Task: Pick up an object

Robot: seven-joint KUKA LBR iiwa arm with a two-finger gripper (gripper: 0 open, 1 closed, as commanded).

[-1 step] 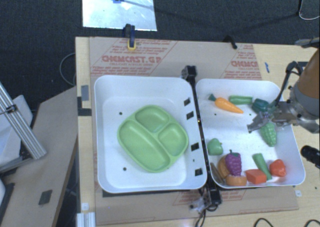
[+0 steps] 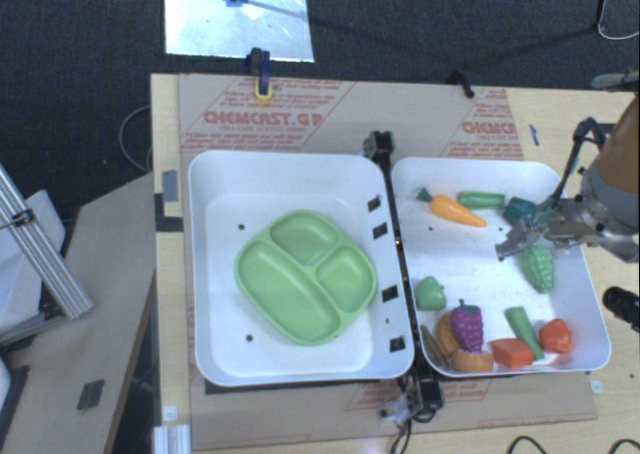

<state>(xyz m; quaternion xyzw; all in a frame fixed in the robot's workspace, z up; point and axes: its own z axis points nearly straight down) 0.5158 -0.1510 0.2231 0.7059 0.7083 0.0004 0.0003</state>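
Two white bins are observed side by side on the bench. In the left bin (image 2: 215, 242), a green divided plate (image 2: 305, 275) is seen lying flat at centre. The right bin (image 2: 590, 342) is seen to hold toy foods: a carrot (image 2: 457, 210) and a dark green pod (image 2: 481, 199) toward the upper part, a teal piece (image 2: 520, 209) just right of them, a light green bumpy piece (image 2: 538, 267) at mid-right, a green pepper (image 2: 430, 293) at the left wall, and purple grapes (image 2: 466, 325), an orange piece (image 2: 470, 361), a red block (image 2: 512, 352), a green stick (image 2: 522, 327) and a tomato (image 2: 555, 336) along the lower edge. The gripper (image 2: 518, 242) is recorded entering from the right of the frame, low over the right bin, just left of the bumpy piece and below the teal piece. Whether its fingers are spread or pressed together cannot be told; nothing is seen between them.
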